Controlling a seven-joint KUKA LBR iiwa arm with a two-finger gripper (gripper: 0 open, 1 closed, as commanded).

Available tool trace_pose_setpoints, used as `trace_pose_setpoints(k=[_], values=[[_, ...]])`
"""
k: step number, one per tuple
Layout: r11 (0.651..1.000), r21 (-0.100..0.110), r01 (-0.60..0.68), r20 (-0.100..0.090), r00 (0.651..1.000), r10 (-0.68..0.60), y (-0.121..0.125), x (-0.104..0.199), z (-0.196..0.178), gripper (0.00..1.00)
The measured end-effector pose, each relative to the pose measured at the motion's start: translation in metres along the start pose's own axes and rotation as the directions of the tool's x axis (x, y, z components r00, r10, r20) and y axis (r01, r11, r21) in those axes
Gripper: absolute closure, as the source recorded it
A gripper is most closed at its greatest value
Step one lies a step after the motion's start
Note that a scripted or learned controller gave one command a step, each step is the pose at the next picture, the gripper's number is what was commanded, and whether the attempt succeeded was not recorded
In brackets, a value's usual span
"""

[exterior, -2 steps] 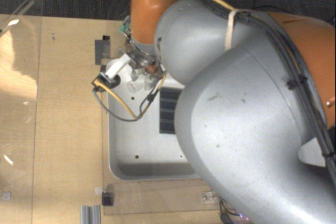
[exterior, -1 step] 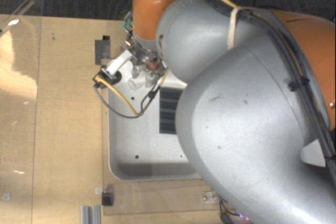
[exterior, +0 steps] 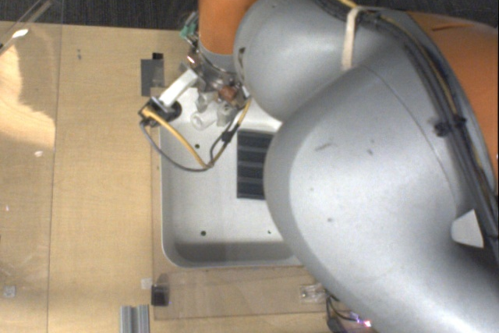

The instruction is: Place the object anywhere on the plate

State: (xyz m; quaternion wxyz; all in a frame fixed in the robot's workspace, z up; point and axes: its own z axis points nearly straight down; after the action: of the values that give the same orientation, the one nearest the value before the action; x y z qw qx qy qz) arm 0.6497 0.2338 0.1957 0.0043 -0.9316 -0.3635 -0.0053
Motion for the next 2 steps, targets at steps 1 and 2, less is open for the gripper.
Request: trace_pose_setpoints(k=[1,2], values=[[1.000,0.002,-0.001,-0.003,1.000,0.001,0.001,0.001,-0.011,1.00],[1.000,0.003,-0.002,-0.008,1.000,0.002,0.002,0.002,-0.022,1.00]])
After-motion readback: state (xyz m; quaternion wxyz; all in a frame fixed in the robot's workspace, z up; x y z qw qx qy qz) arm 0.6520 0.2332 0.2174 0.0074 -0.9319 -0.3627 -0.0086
